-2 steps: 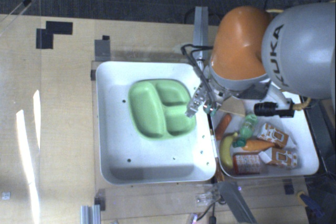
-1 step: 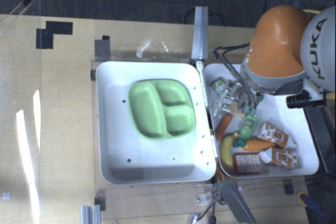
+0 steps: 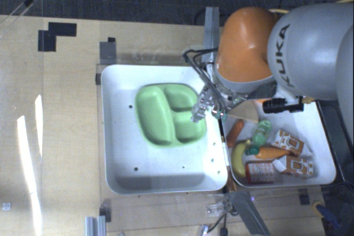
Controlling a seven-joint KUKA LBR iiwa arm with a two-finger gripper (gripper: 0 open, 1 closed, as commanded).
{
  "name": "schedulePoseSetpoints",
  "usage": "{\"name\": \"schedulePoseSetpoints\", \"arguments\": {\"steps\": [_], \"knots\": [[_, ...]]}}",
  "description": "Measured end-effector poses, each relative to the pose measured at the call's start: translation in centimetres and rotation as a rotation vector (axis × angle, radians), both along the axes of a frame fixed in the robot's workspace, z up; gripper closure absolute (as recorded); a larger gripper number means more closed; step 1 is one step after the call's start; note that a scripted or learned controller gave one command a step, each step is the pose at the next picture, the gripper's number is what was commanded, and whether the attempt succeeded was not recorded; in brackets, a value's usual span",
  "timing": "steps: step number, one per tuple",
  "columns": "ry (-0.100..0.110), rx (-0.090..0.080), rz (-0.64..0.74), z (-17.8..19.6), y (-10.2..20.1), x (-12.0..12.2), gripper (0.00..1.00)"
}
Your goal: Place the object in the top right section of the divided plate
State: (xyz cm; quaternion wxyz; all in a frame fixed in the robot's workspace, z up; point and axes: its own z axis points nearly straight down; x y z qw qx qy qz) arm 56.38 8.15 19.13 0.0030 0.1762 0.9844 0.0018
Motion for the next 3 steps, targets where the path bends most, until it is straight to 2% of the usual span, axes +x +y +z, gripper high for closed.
{"name": "schedulePoseSetpoints", "arguments": {"steps": [1, 2, 3], "knots": [[-0.001, -0.002, -0.047, -0.6, -10.8, -1.8, 1.0], [-0.002, -0.001, 0.109, 2.2, -3.6, -0.1, 1.0], [-0.007, -0.005, 0.474, 5.2, -7.1, 4.0, 1.0]]}}
